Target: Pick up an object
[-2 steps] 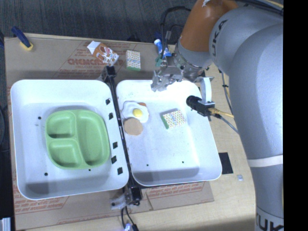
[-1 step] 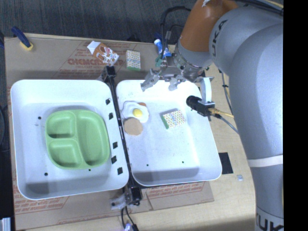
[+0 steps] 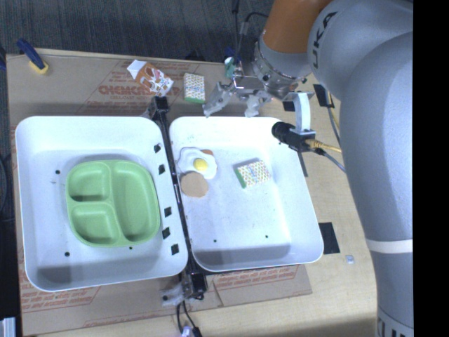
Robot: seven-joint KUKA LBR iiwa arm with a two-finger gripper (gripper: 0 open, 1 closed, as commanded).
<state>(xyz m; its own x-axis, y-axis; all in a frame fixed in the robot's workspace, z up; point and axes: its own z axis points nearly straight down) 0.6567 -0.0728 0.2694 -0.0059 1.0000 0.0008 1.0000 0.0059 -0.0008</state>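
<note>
Two bins sit side by side on the desk (image 3: 337, 209); the left bin (image 3: 28, 188) holds a divided plate (image 3: 112, 202); in the right bin (image 3: 295, 216) a toy fried egg (image 3: 197, 163) lies by the left wall, a round disc (image 3: 194, 184) touching it in front, a sponge (image 3: 252, 173) to their right; the claw (image 3: 235, 102) hangs over the right bin's back rim.

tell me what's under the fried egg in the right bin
The fried egg lies on the right bin floor, its lower edge overlapping a round tan piece. Whatever the egg covers is hidden.
</note>
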